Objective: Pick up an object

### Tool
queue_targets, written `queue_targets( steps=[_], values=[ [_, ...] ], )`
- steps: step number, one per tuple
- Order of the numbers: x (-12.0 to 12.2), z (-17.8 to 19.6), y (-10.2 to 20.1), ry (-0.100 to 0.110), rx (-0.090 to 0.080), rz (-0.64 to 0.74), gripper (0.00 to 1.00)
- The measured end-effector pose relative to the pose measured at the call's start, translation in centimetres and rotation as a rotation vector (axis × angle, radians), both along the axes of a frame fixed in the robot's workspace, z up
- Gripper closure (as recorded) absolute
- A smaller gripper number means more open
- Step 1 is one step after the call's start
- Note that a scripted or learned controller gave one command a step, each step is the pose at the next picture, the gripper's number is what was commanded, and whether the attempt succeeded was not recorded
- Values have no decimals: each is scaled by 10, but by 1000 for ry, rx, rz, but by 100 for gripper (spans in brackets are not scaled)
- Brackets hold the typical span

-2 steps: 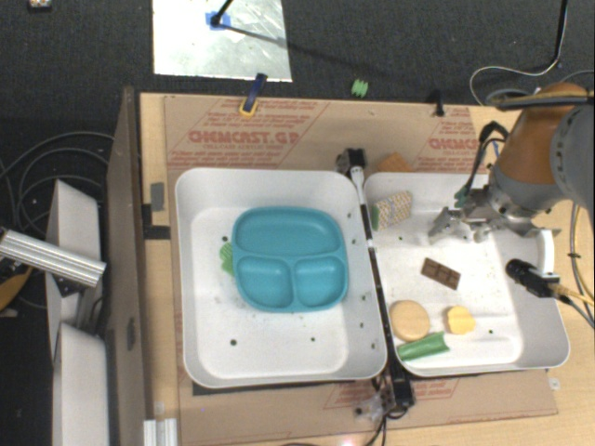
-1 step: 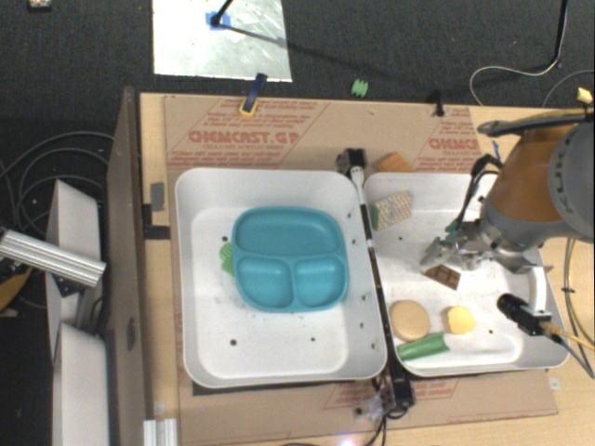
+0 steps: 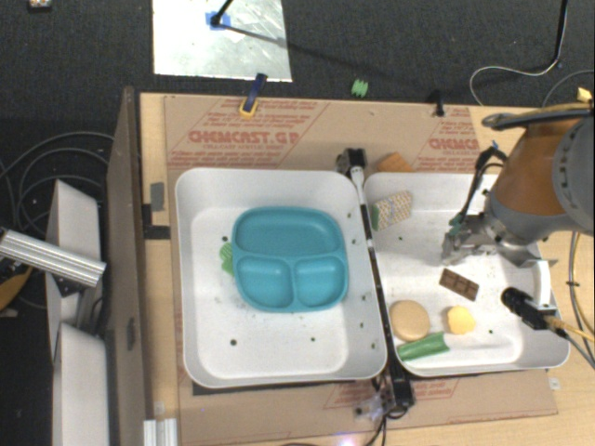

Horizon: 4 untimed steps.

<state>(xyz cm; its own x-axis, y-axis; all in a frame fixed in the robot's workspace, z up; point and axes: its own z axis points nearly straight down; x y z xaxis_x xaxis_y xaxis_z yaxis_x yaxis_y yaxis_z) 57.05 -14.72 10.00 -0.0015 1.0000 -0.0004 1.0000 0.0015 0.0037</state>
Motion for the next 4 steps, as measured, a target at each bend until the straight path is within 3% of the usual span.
queue_targets(
  steps=[1,2,3,4],
  values=[
    [0,-1,0,0,0,0,0],
    [-88,-16,-54,8,0,-9,0],
    [-28,8,-21,-3,-1,7,0],
    [-49,-17,-29,4,1,-1,0]
  ],
)
